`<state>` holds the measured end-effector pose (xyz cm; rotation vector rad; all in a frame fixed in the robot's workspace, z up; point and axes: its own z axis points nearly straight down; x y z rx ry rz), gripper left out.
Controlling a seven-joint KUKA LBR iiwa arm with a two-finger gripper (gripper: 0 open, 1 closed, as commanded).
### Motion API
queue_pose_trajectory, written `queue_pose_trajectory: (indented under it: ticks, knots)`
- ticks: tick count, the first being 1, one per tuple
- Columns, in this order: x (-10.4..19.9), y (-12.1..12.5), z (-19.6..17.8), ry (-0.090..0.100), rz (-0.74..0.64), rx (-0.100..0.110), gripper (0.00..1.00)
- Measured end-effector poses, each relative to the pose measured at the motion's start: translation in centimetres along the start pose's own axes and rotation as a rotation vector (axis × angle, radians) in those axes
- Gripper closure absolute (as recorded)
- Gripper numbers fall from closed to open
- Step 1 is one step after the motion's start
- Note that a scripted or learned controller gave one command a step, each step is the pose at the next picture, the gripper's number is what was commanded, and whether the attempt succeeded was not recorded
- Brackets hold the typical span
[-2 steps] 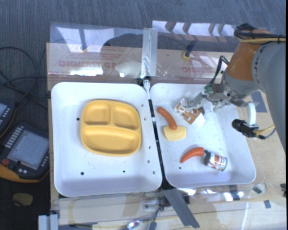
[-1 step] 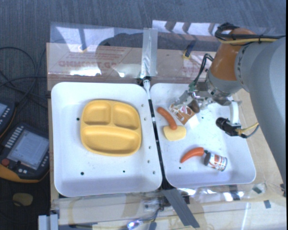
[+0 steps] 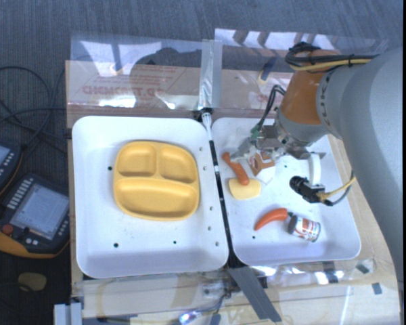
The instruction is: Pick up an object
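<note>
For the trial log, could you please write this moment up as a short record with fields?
left bin: shallow white plastic bin holding a yellow three-compartment plastic plate
right bin: shallow white plastic bin holding a pale yellow flat wedge, an orange sausage-shaped toy, an orange-red chilli-shaped toy and a small can lying on its side
gripper: two-finger gripper low over the right bin's upper middle, beside the sausage and the wedge
grasp: cannot tell

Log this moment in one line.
pincer low in right bin | over sausage | grasp unclear | tray in left bin
</note>
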<state>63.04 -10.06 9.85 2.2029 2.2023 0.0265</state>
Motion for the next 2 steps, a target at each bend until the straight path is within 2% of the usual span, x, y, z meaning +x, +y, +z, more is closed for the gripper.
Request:
queue_pose_trajectory:
  ticks: [1,2]
  knots:
    - [0.0,-0.1,-0.7,0.000,-0.001,0.005,1.00]
    - [5.9,1.3,-10.4,0.005,-0.003,0.033,1.00]
